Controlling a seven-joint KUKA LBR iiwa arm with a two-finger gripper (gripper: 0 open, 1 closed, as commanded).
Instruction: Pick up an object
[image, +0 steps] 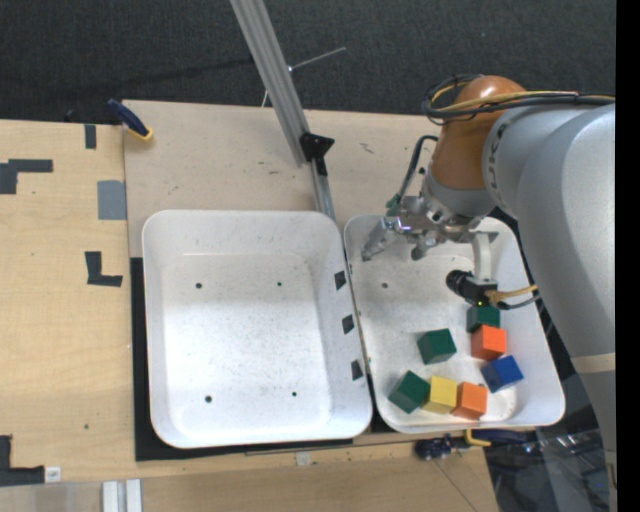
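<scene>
The grey arm (560, 190) reaches in from the right, its orange band (470, 140) above the wrist. The gripper (400, 238) hangs low, pointing leftward.

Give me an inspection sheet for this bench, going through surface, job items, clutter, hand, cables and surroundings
Surface: wooden bench with grey tape marks; left bin and right bin side by side on a dark mat.
Job's things: in the right bin, toward its near end, green block, second green block, yellow block, orange block, blue block, second orange block, and a dark green block partly under the arm.
Clutter: blue and yellow clamp at the bench's far edge.
Hand: hand over the right bin's far end, no block between its fingers.
Cables: black cables looped over the orange band.
Surroundings: slanted metal strut, dark floor.
</scene>
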